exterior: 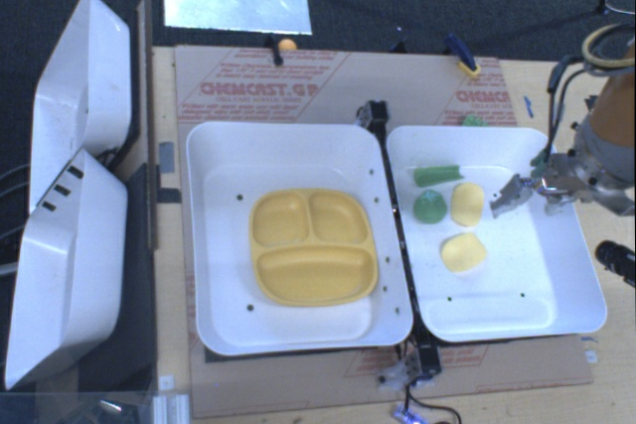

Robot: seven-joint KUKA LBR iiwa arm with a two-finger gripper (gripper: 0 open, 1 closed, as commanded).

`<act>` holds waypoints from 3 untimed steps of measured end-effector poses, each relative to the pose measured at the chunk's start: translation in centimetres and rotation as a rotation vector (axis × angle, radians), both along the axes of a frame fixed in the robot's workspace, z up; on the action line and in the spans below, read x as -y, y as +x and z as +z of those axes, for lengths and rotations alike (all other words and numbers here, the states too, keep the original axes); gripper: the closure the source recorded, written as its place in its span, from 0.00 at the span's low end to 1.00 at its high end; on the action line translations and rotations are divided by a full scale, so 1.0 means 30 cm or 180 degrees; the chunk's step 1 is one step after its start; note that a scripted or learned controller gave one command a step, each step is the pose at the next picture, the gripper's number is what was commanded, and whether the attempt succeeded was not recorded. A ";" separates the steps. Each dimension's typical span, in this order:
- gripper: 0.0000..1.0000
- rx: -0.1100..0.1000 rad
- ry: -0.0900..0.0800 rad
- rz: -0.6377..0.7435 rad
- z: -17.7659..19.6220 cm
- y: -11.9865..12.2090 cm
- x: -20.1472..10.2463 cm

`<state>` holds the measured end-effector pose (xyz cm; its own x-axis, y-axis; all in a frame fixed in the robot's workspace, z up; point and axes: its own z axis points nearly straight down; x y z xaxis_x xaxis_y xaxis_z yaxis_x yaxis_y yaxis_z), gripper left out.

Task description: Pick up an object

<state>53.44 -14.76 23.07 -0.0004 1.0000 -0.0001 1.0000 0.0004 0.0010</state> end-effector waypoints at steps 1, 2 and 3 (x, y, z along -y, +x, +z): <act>0.00 -0.0005 0.0000 0.0081 -0.084 0.041 0.018; 0.00 0.0000 0.0000 -0.0135 -0.090 0.082 -0.064; 0.00 -0.0016 0.0002 0.0000 -0.499 0.173 -0.058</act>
